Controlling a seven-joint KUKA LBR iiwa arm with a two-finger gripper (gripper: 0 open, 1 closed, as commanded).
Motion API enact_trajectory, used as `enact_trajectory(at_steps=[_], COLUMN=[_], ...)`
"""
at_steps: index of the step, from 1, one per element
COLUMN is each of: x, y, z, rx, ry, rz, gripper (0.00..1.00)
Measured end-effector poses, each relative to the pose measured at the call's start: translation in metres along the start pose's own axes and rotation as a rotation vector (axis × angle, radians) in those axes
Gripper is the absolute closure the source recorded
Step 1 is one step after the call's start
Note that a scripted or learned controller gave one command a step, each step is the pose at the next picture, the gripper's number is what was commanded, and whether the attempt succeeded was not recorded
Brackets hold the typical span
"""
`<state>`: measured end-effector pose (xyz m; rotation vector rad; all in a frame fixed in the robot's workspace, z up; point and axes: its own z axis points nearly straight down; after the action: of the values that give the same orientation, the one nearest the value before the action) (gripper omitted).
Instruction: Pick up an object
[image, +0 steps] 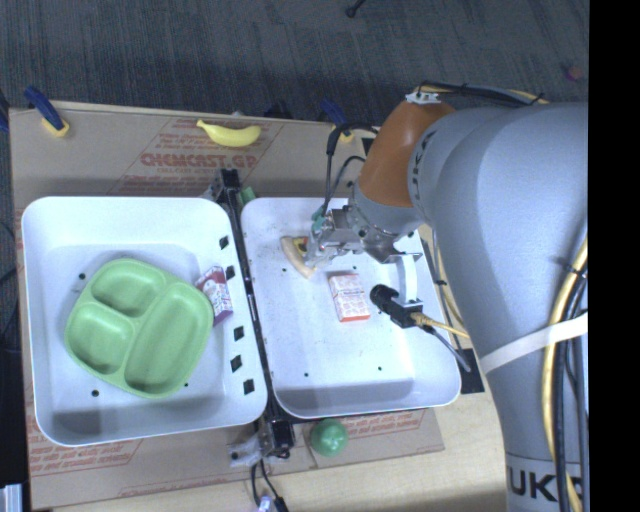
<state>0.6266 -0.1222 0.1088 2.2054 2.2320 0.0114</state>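
- The arm comes in from the view's right, and its claw is low over the far part of the right bin.
- Whether the claw is apart or together cannot be told; its tip is hidden by its own body.
- A tan wedge lies just beside the claw, on the side toward the view's left. I cannot tell whether they touch, and nothing shows it as gripped.
- An orange and white box lies flat near the claw, on the side toward the camera, apart from the wedge.
- The left bin is well apart from the claw, across the wall that divides the two bins.
- In it a green plate with three hollows lies flat, and a dark red packet sits at the plate's edge nearest the claw.
- A banana lies on cardboard outside the bins, beyond the claw and toward the view's left.
- A green ball sits outside the right bin's near rim, well apart from the claw.
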Motion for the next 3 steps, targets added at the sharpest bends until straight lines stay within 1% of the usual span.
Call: enact_trajectory(at_steps=[1, 2, 3], x=[0.025, 0.007, 0.008], y=[-0.073, -0.144, -0.144], z=[-0.105, -0.114, -0.114], rx=[0.007, 0.01, 0.009], ry=[-0.002, -0.003, -0.003], rz=[0.007, 0.007, 0.007], gripper=[1.0, 1.0, 0.0])
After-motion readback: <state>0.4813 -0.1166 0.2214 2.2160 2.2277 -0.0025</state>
